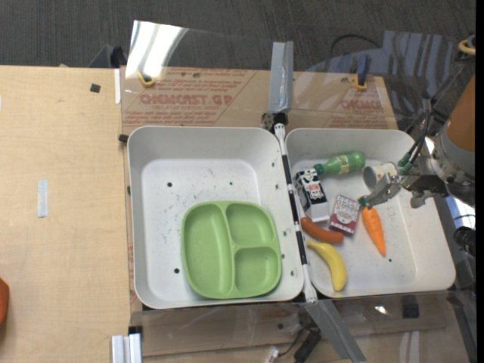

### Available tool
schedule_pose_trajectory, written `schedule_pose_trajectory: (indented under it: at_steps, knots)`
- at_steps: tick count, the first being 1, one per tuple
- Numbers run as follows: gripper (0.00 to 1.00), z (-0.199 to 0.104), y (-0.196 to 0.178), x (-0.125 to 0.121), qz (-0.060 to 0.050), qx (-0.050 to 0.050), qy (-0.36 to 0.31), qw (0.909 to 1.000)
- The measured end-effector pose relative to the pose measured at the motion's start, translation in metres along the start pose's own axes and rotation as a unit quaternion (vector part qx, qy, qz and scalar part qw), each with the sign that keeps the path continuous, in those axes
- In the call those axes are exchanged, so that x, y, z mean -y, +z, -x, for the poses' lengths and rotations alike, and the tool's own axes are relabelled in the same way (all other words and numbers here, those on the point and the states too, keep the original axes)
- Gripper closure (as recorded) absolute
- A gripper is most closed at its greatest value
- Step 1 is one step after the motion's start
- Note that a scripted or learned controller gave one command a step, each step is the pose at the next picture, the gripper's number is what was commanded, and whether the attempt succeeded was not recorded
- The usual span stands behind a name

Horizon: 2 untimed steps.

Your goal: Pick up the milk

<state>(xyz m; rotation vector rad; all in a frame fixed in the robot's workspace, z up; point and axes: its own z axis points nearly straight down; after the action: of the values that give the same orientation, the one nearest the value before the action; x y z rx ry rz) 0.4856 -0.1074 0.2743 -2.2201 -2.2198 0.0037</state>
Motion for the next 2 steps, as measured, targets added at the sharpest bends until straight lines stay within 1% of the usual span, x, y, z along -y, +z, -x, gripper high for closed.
schedule_pose_trajectory:
  at_steps: [1,2]
  knots:
    - [0.0,-0.047,0.067,0.001,-0.001,0.0,0.013,0.9999]
    - [0.0,-0.01,0.123,-0.043,0.0,0.0,0.019,0.9998]
